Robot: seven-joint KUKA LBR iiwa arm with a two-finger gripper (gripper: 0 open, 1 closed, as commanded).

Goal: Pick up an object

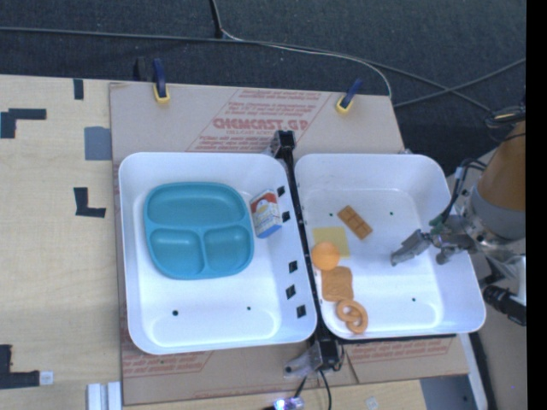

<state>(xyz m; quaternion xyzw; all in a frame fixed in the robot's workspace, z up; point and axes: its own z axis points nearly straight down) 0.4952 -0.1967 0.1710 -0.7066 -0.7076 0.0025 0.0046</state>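
Overhead, red print on the cardboard sheet (pixel 256 118) reads "CHEMCAST GP". Gripper (pixel 420 248), fingers spread and holding nothing, hovers inside the right bin (pixel 427 173), well right of the orange ball (pixel 325 255).

Even, fairly bright light is falling from overhead, leaving the two white bins (pixel 389 319) close to washing out, their floors glowing with little surface detail. Shadows are staying soft and short: a faint one is lying under the blue tray (pixel 199 229) along its near edge, another beside the arm (pixel 504 186) at the right. The far dark carpet (pixel 256 15) is sinking into grainy murk. Everything is looking slightly soft, with edges smearing and small print on the cardboard (pixel 256 122) barely reading.
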